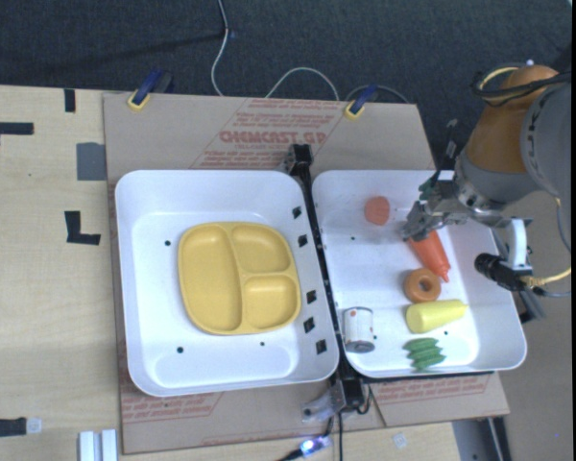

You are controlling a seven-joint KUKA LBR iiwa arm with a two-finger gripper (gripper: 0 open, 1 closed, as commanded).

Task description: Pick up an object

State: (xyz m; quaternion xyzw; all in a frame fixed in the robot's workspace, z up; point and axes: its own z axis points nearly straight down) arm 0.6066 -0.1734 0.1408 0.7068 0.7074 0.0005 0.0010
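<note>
The right bin [480, 349] holds a pinkish-red round piece [377, 209], an orange carrot [432, 254], an orange ring-shaped piece [422, 284], a yellow wedge [435, 315], a green pod [424, 353] and a small silver can [358, 327]. My gripper [420, 221] hangs over the upper part of this bin, just above the carrot's top end and to the right of the pinkish-red piece. Nothing shows between its tips.
The left bin [144, 257] carries a yellow divided plate [238, 277]. A black clip divider [307, 248] runs between the bins. Both stand on a cardboard sheet [269, 133] held by blue-and-yellow clamps. A white cable [221, 27] trails off at the back.
</note>
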